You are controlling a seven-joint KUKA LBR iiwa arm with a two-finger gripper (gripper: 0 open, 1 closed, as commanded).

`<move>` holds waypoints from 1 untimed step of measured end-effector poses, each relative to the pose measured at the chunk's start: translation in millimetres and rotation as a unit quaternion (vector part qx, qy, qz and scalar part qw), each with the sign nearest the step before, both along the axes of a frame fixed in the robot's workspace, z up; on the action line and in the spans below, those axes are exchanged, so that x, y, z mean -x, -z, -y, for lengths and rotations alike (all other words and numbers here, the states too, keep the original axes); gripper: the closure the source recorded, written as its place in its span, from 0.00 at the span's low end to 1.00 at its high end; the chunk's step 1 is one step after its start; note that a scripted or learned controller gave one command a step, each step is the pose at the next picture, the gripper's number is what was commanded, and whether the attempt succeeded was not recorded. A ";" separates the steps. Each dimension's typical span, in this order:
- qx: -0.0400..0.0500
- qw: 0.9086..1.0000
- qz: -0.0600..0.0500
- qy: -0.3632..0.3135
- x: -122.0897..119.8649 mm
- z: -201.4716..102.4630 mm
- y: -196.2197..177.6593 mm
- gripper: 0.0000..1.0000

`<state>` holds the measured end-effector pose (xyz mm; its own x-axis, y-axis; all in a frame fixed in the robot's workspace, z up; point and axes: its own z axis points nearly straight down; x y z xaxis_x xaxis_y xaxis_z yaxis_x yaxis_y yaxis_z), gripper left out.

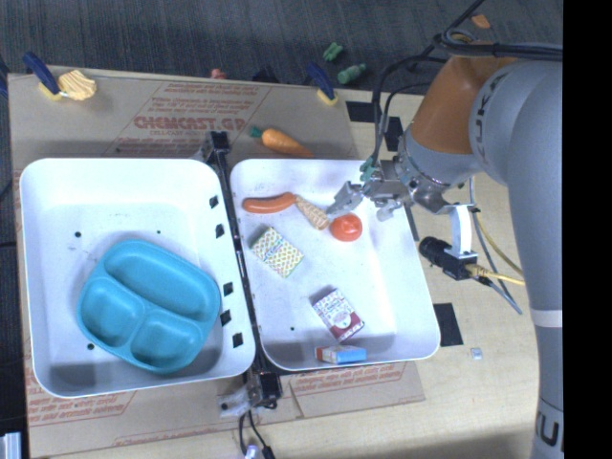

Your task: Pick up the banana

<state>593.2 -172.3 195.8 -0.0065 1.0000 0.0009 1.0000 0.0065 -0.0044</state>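
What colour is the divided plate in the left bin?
Light blue divided plate, in the camera view.

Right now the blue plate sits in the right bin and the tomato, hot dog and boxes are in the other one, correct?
Not quite. The camera view shows the blue plate in the left bin. The tomato, hot dog and boxes are in the other one, the right bin.

Camera position: it is hanging above the bench (172, 103), fixed.
Facing: it is looking down at a slant on the left bin (38, 256) and the right bin (402, 314).
Nearness: it is taking in both bins whole.
Arm (516, 122): it is entering from the right side.
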 end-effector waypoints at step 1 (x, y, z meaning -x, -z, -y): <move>0.000 0.994 -0.001 0.110 65.2 -68.7 105.0 0.00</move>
